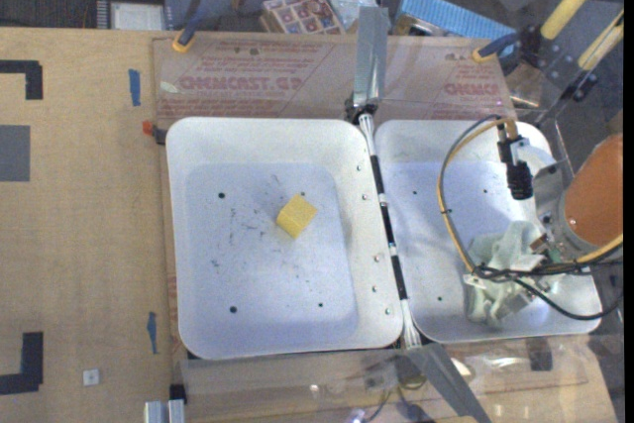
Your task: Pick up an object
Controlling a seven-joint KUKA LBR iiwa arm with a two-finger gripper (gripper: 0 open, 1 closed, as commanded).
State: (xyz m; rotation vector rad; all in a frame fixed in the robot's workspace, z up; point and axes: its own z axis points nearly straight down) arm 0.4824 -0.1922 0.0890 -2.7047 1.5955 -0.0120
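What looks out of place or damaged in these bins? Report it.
Nothing stands out. The yellow block lies flat in the left bin, apart from its walls. The end effector is low in the right bin.

Two white bins [198, 213] sit side by side on a wooden bench [79, 213], blue tape [134, 87] stuck nearby.

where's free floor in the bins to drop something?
Left bin: bare all round the yellow block, which sits near centre; widest patches toward the bin's left wall and near edge. Right bin: bare along the divider and far edge; crowded at the near right, where the tool and cables sit.
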